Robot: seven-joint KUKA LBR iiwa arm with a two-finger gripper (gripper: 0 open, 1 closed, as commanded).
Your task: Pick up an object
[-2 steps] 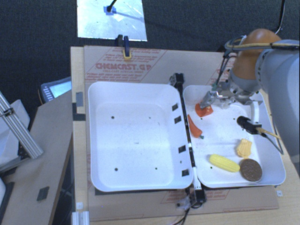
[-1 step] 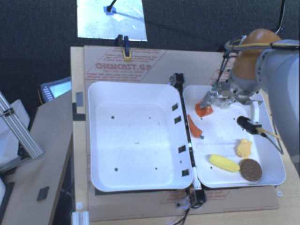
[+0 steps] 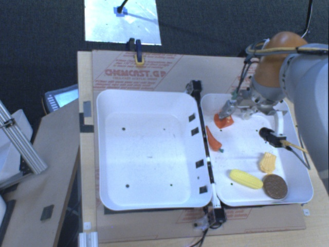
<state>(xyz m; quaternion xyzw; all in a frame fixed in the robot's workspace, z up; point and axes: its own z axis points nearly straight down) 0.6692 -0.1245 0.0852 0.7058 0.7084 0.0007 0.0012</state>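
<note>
Over the right white bin (image 3: 241, 156), the pincer (image 3: 226, 111) hangs at an orange-red piece (image 3: 224, 122), grip state unclear.

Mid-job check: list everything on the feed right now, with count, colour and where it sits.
Shallow plastic bins: 2, white, side by side on the bench.
Chunky orange-red piece: 1, orange-red, right bin, far left part, just below the end effector.
Slim carrot-like piece: 1, orange-red, right bin, along its left wall.
Toy corn cob: 1, yellow, right bin, near the front.
Ridged block: 1, pale yellow, right bin, right side.
Round flat disc: 1, brown, right bin, front right corner, beside the cob.
Printed cardboard sheet: 1, tan, under both bins.
Robot arm: 1, grey with an orange band, reaching in from the right.
End effector: 1, grey, over the right bin's far left part.
</note>
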